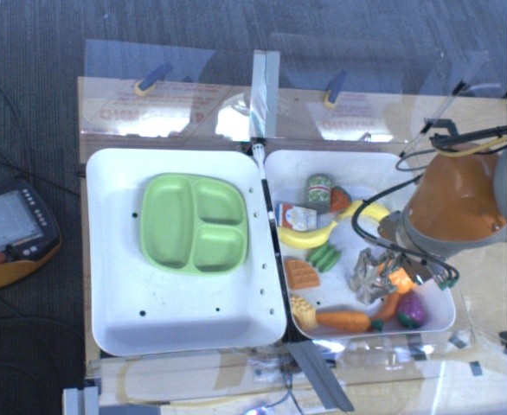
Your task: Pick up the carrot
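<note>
The carrot [343,322], orange with a green stem end pointing right, lies flat along the front wall of the right bin [357,164]. My gripper [370,277] hangs low over that bin, a short way behind the carrot and slightly to its right. The grey arm with its orange band [454,199] reaches in from the right above it. A small orange-red piece [390,303] lies just under the gripper's front side, between it and the carrot. Nothing shows held in the gripper.
Crowding the right bin are a banana [308,237], a green can [319,187], a green vegetable [325,256], a waffle-like piece [302,273], corn [302,308] and a purple eggplant [412,309]. The left bin [115,258] holds a green divided plate [193,223].
</note>
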`<state>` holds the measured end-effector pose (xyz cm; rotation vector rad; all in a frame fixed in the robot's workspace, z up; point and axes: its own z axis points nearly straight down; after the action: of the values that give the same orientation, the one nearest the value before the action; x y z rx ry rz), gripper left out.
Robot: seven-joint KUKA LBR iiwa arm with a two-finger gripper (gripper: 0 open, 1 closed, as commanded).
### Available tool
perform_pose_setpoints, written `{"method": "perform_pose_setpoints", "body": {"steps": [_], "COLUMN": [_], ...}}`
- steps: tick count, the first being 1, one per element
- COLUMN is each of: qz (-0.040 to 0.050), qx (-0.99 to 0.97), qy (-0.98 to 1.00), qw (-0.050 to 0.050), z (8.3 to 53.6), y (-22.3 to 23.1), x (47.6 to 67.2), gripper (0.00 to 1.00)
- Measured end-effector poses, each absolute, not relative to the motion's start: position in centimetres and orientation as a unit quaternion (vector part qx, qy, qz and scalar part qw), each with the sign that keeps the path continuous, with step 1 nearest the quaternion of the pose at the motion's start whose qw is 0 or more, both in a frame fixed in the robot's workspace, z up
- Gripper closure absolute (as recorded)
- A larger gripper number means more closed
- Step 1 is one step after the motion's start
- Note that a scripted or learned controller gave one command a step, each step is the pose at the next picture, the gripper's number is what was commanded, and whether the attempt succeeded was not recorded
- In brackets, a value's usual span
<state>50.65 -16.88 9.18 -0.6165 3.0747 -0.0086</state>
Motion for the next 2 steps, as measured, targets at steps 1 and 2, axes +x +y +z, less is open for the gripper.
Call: {"method": "perform_pose_setpoints", "body": {"steps": [1,2], "qz": [-0.0011,0.001], "qx": [-0.286,-0.502], "qy": [0.958,0.865], "qw": [0.004,0.0], "z": [16.8,15.5], "y": [-12.1,-17.7], "x": [52.8,51.5], "gripper": [1.0,1.0]}}
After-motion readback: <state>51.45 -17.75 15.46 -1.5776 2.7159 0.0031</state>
